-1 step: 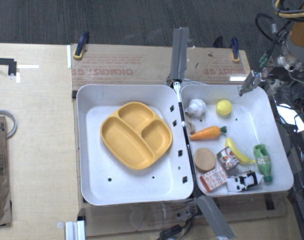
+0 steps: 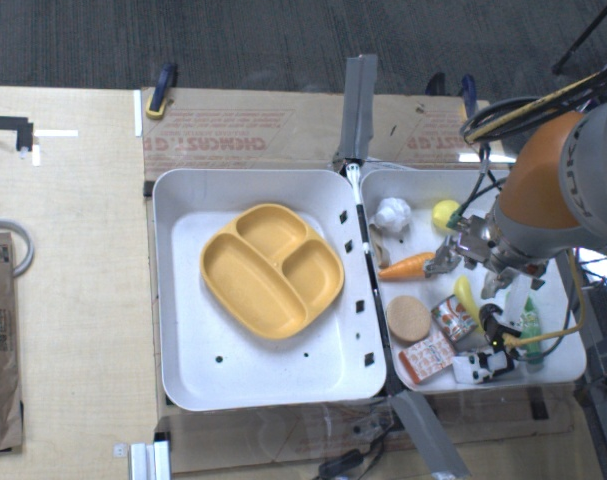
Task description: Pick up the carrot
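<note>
Lying alone: one carrot (image 2: pixel 407 266), one yellow plate (image 2: pixel 272 269).

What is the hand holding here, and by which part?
Cannot be told. The hand sits at the carrot's right end, but the view doesn't show the carrot gripped.

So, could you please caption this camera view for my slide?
Gripper reaches the carrot in the right bin; yellow divided plate in the left.

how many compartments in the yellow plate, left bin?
3. The yellow plate in the left bin has two small compartments along its upper-right side and one large compartment on the lower-left. None look hidden.
</note>
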You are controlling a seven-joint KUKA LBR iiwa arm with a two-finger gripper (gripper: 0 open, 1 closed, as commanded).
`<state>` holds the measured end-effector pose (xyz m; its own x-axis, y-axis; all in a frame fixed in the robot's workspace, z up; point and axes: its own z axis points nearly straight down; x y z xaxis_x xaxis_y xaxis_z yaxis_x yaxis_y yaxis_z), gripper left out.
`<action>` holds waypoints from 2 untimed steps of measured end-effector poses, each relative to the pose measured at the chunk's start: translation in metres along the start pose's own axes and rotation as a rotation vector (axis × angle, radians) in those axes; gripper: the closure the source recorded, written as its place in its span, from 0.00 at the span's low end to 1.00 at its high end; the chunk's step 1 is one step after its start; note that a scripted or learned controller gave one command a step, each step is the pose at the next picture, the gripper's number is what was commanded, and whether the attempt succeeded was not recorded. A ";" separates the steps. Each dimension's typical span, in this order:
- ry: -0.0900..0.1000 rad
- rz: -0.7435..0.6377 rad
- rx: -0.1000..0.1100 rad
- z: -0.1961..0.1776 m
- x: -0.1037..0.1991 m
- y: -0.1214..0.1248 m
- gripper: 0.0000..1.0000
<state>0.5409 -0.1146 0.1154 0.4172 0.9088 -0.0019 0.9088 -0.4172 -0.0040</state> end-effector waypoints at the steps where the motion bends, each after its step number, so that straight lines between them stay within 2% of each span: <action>1: 0.000 0.091 -0.001 -0.075 0.037 -0.013 0.00; 2: -0.001 -0.284 -0.001 -0.076 0.054 -0.018 0.00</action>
<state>0.5475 -0.0584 0.1908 0.1459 0.9893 -0.0013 0.9893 -0.1459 -0.0033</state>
